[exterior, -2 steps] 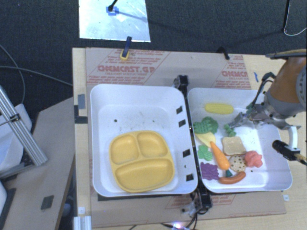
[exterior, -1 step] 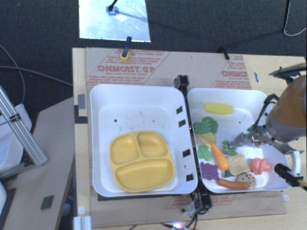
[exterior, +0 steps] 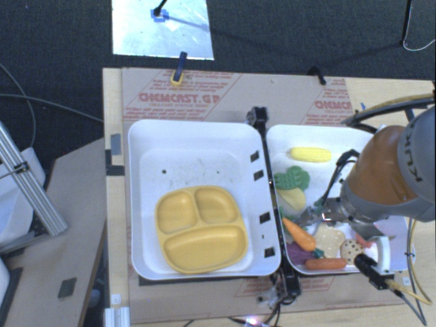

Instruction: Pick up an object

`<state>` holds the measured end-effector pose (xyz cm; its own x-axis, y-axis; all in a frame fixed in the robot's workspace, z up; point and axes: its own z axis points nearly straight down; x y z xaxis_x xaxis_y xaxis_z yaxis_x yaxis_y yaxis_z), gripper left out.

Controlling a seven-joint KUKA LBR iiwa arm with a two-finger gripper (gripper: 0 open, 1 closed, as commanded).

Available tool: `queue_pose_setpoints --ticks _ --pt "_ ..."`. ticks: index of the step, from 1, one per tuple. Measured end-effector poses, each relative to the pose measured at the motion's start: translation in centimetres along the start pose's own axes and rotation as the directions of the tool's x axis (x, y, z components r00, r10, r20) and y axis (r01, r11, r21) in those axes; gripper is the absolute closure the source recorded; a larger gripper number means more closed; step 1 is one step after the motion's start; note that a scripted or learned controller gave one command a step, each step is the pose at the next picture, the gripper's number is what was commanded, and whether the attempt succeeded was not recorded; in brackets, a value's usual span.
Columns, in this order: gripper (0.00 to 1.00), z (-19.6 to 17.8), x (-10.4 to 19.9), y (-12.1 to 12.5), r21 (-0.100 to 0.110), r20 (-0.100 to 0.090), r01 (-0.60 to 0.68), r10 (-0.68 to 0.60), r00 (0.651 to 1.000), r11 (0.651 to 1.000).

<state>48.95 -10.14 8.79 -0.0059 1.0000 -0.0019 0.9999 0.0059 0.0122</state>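
Reaching in from the right edge of the frame, the arm (exterior: 392, 176) hangs over the right bin (exterior: 340, 133), its orange band uppermost and its wrist low above the food toys at lower right. The gripper (exterior: 325, 215) sits among these toys, but the wrist hides its working end, so whether it is released or clenched cannot be told, and nothing can be seen grasped in it.

Candidate objects crowd the right bin's left side: a yellow corn cob (exterior: 310, 155) near the upper rim, a green broccoli piece (exterior: 293, 178) below it, a pale yellow piece (exterior: 294, 198) just beneath, then an orange carrot (exterior: 298, 233), a slice of toast (exterior: 331, 240), a round cookie (exterior: 350, 251) and a reddish sausage (exterior: 325, 264) along the lower rim, with a purple piece (exterior: 297, 252) under the carrot. This clustering probably explains the low, tilted approach: the tool seems aimed at the carrot–toast group, which lies just beside it.

At centre frame, the left bin (exterior: 197, 142) holds a yellow compartment plate (exterior: 201, 229), lying flat in its lower half, well apart from the gripper. Both bins rest on a cardboard sheet (exterior: 204, 94) that covers the bench.
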Motion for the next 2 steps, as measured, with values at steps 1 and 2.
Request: queue_pose_setpoints --ticks 1,2 --pt "1.00 -1.3 -0.1 0.4 -0.004 -0.006 -0.002 0.002 1.000 1.000" --pt "1.00 -17.1 8.0 0.3 -0.006 -0.005 0.009 -0.009 1.000 1.000"
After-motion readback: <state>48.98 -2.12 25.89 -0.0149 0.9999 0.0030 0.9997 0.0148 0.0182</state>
